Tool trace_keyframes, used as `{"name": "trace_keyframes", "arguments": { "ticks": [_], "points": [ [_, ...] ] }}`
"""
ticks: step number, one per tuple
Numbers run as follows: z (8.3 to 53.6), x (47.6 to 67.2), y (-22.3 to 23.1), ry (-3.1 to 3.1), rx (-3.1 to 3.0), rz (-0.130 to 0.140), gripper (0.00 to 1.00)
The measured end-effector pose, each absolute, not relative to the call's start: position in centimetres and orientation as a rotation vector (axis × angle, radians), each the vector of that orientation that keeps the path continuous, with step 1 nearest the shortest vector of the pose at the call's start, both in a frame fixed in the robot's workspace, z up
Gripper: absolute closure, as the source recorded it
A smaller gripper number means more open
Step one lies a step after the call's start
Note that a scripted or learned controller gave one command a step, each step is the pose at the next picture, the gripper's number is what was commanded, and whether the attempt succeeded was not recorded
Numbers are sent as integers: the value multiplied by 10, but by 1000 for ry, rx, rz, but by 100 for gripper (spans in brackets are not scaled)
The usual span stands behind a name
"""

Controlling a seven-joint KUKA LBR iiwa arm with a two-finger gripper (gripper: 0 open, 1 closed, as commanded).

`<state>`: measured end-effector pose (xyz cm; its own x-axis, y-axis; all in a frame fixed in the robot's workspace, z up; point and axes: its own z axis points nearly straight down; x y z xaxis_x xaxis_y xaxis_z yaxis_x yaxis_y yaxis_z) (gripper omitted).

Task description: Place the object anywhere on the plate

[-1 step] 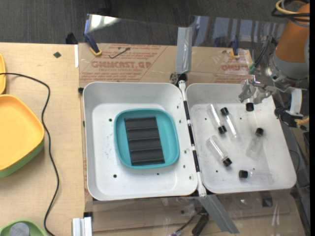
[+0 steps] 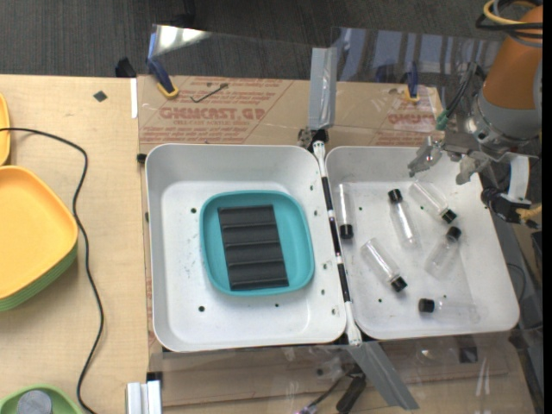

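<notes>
A teal plate (image 2: 301, 235) with a black ridged insert (image 2: 252, 247) lies in the middle of the left bin (image 2: 172, 231). Several clear vials with black caps are scattered in the right bin (image 2: 492, 257): one along the left wall (image 2: 343, 207), one near the centre (image 2: 380, 262), and another by the far side (image 2: 431, 201). My gripper (image 2: 447, 164) hovers over the far right part of the right bin, above the vials. It is open, and nothing sits between its fingers.
A divider ridge (image 2: 331, 222) separates the two bins. Yellow dishes (image 2: 30, 231) and a black cable (image 2: 86, 257) lie on the wooden bench to the left. Cardboard (image 2: 224, 106) lines the back behind the bins.
</notes>
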<state>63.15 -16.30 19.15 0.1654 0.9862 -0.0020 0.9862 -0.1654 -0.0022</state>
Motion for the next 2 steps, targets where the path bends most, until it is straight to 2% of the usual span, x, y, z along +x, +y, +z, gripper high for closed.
{"name": "trace_keyframes", "arguments": {
  "ticks": [1,2],
  "points": [
    [275,617,-187,-1979,-2441,4,0],
    [399,651,-200,-1996,-2427,4,0]
  ]
}}
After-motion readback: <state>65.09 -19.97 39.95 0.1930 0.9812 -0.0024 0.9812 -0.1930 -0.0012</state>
